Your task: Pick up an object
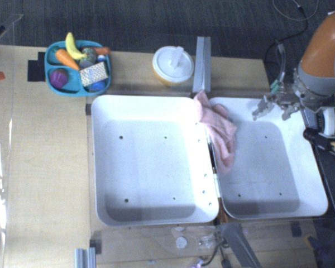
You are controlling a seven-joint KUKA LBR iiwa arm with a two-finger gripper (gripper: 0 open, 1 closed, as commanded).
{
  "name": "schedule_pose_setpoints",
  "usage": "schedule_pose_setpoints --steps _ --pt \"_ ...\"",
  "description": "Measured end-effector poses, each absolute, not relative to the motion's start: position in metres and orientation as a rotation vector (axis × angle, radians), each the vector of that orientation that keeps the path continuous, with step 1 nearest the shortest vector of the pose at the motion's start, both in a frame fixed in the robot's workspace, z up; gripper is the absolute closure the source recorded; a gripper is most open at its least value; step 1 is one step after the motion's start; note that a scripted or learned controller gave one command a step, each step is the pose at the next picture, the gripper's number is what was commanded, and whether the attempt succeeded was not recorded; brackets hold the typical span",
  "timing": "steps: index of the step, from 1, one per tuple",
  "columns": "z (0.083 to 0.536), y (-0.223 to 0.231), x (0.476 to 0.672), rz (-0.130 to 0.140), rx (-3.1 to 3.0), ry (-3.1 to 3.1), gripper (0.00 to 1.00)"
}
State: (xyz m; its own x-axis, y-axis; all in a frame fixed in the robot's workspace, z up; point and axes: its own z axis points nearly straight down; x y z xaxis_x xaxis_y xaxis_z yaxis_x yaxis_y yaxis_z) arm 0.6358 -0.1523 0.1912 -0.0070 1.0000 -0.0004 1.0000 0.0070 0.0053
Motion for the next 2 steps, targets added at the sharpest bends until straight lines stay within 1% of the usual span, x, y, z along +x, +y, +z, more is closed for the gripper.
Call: schedule_pose_setpoints --steps 1,2 --pt "0.191 -0.152 0.636 0.006 2.211 2.226 0.0" --pt "0.093 -0.102 0.67 0.007 2.127 2.305 0.0"
